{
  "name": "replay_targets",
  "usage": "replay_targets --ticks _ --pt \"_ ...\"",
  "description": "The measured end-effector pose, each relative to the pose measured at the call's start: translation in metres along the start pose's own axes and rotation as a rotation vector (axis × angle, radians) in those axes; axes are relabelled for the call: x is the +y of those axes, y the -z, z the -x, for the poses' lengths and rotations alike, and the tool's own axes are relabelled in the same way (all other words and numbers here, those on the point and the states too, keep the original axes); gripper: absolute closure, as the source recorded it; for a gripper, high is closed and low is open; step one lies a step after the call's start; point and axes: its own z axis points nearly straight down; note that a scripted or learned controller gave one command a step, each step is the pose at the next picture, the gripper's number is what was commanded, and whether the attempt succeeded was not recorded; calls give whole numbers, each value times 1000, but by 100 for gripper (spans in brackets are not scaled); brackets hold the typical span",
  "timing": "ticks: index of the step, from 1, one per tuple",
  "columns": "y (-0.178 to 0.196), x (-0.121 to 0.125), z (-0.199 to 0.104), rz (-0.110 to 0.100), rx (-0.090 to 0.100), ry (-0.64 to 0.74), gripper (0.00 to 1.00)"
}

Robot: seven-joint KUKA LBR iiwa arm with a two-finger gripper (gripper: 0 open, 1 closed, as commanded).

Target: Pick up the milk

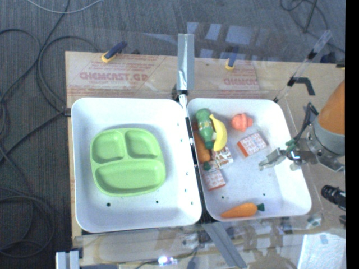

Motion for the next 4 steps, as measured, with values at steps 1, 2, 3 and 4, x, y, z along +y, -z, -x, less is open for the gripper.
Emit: replay_targets --ticks 1,2,3,4 --pt "-34 35 -88 -3 1 -340 0" --pt "-97 42 -100 16 2 -142 0" --pt "-86 45 -101 23 5 -141 100" --pt "-85 45 -98 24 -2 -145 0"
